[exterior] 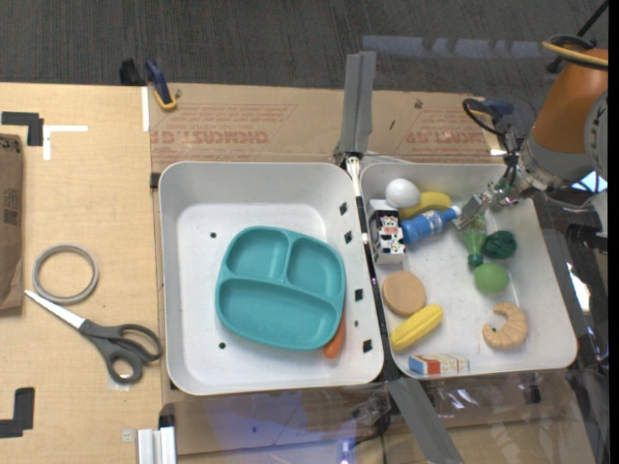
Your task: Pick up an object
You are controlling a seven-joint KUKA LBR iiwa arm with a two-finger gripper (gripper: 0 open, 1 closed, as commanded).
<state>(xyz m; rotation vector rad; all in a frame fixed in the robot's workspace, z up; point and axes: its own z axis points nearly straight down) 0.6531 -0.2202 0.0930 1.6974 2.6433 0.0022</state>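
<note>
- The gripper [481, 209] is hanging low over the right bin [556, 288], just beside the blue bottle [428, 225]; whether it is wide or narrow I cannot tell.
- The bottle is lying beside a white egg [402, 193] and a yellow banana [434, 201].
- A green ball [490, 277] and a croissant [506, 325] are sitting nearer the bottle than the teal divided plate [281, 287].
</note>
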